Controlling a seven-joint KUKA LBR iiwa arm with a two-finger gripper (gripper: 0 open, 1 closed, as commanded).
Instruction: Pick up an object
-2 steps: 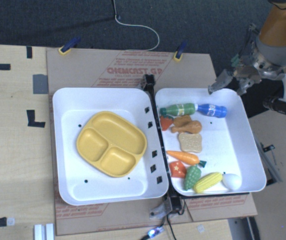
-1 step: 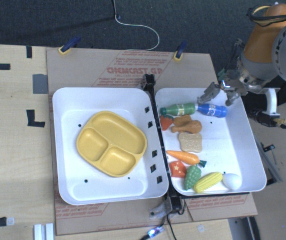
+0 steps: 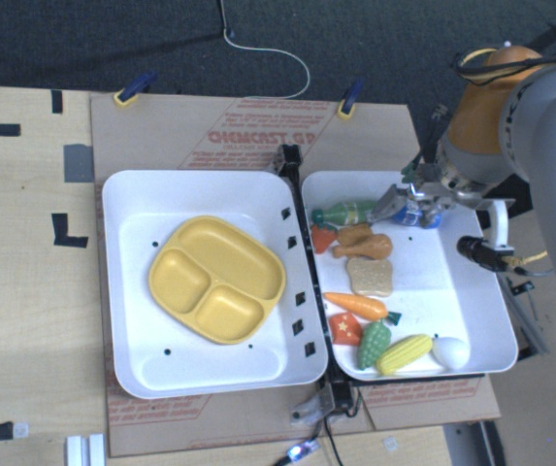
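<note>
The right bin (image 3: 472,289) holds several toy foods: a green bottle (image 3: 343,214), a brown drumstick (image 3: 365,246), a bread slice (image 3: 370,278), a carrot (image 3: 355,306), a red piece (image 3: 344,329), a green pickle (image 3: 375,344), a corn cob (image 3: 404,352) and a white egg (image 3: 449,351). My gripper (image 3: 406,203) hangs low over the bin's far side, just right of the green bottle's end. A blue object (image 3: 426,217) lies partly hidden beneath it. Nothing is visibly held.
In the left bin (image 3: 127,260) lies a yellow divided plate (image 3: 217,278). A black divider (image 3: 302,260) runs between the bins. The arm's grey body and orange band (image 3: 491,76) stand over the right bin's far right corner.
</note>
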